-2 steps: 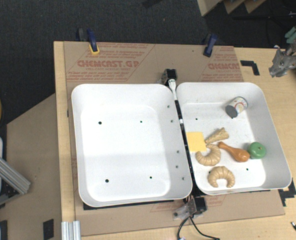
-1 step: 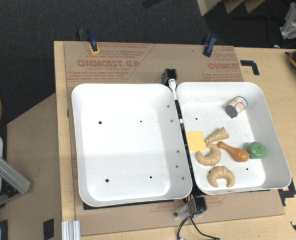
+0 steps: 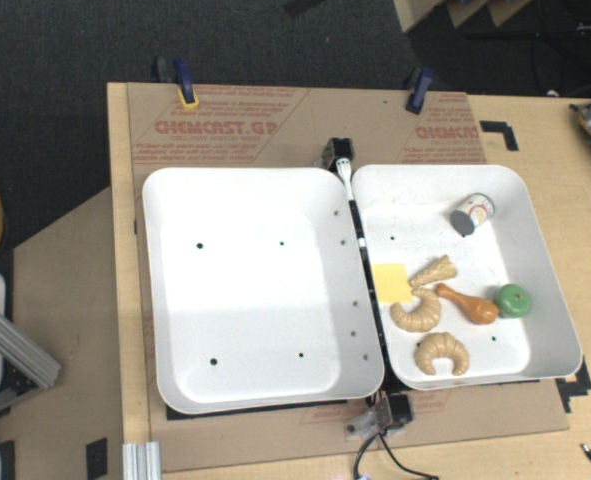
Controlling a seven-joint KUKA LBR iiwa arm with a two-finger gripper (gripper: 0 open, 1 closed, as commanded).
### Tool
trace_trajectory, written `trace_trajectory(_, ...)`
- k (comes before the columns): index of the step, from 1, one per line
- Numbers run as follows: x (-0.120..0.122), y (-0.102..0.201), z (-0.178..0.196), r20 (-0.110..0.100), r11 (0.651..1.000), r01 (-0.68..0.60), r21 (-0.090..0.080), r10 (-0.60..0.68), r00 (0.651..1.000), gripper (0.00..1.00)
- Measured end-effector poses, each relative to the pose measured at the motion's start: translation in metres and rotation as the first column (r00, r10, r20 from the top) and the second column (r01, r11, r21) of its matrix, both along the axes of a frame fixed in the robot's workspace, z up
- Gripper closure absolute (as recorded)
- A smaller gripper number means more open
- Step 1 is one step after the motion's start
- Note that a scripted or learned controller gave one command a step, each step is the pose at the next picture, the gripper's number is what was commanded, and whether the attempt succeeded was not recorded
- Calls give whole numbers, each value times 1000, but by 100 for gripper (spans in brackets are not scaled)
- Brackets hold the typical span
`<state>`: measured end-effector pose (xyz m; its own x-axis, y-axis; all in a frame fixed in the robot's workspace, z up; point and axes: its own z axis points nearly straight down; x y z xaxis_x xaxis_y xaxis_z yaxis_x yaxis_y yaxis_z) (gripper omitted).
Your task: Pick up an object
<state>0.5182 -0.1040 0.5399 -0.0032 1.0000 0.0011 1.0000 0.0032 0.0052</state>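
Croissants (image 3: 442, 353), seemingly plastic, lie in the glossy right bin (image 3: 545, 268); claw state untellable.

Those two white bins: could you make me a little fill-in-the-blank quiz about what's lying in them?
1. All the objects lie in the ____ bin.
2. The flat square near the divider is coloured ____.
3. The small round ball is coloured ____.
4. The croissant nearest the front rim has ____ more croissant just above it.

Missing words: right; yellow; green; one
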Motion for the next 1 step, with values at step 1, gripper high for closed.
trace_trajectory(1,-41,47,-4,-6,1000,-2,1,2,1000,100)
